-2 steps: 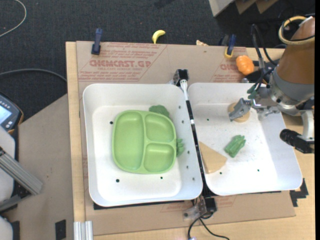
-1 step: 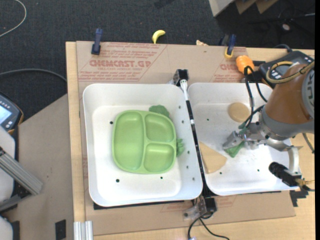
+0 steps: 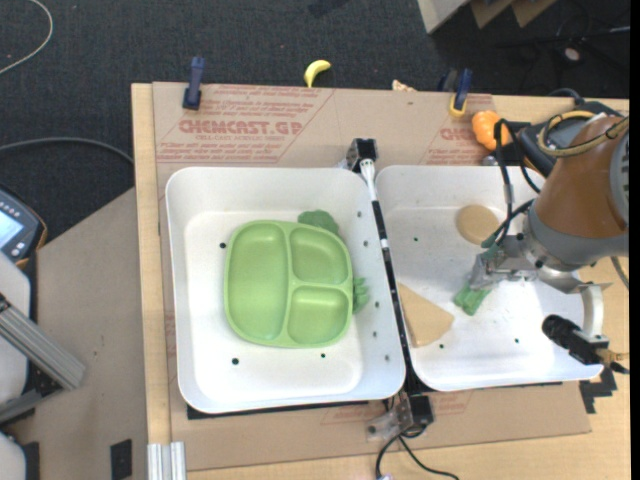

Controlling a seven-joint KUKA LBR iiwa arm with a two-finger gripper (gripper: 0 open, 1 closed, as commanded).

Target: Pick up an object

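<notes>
Fingers [image 3: 487, 270] over right bin [image 3: 520, 368], on green object [image 3: 469, 297]; divided plate [image 3: 290, 283] in left bin [image 3: 200, 368].

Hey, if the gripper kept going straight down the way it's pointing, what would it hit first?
Most likely the small green block right at the gripper tip, lying on the right white bin floor. Depth is hard to judge from this slanted view; the tan wedge-shaped piece lies just beyond.

Arm [image 3: 585, 193] cut off at the right edge. Pincer [image 3: 488, 271] tips too small to make out against the green piece [image 3: 468, 297]. Dark green thing [image 3: 320, 220] half hidden behind the green plate [image 3: 290, 283]. Grey device [image 3: 15, 226] cropped at the left edge.
</notes>
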